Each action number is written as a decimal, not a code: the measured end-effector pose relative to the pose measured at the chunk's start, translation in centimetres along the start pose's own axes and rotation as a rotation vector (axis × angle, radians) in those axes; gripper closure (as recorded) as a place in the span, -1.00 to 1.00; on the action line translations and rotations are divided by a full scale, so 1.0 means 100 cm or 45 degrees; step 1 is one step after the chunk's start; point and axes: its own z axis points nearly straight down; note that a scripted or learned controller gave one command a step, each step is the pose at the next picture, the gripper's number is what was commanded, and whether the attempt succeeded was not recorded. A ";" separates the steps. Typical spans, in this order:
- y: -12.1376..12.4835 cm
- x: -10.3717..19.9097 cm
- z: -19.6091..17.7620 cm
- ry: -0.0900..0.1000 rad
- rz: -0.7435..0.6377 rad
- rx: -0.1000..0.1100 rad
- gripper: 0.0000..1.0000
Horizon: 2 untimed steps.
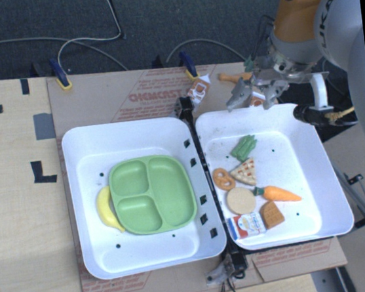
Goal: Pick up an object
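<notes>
Lying across the left, a pale wooden table (13, 216) with a brown cardboard sheet (118, 103) carrying two shallow, glossy white plastic bins. Sitting in the left bin (96, 252): one smooth green three-compartment plate (153, 194), overlapping one curved yellow banana (107, 211) at its left edge. Resting in the right bin (318, 178), seven small toy foods bunched toward its left half: one knotted pretzel (223, 178), one flat round beige cracker (241, 201), one red and white carton (247, 224), one ridged green vegetable (243, 147), one triangular pizza slice (244, 171), one brown bread piece (271, 214), one tapered orange carrot (278, 194). Hovering above that bin's far rim, the metal jaws (254, 95), standing spread apart and gripping nothing.
</notes>
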 end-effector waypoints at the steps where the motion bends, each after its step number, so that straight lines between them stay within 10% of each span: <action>1: -0.047 -0.003 0.153 0.001 0.001 -0.001 -1.00; 2: -0.093 -0.010 0.160 -0.001 0.001 -0.008 -1.00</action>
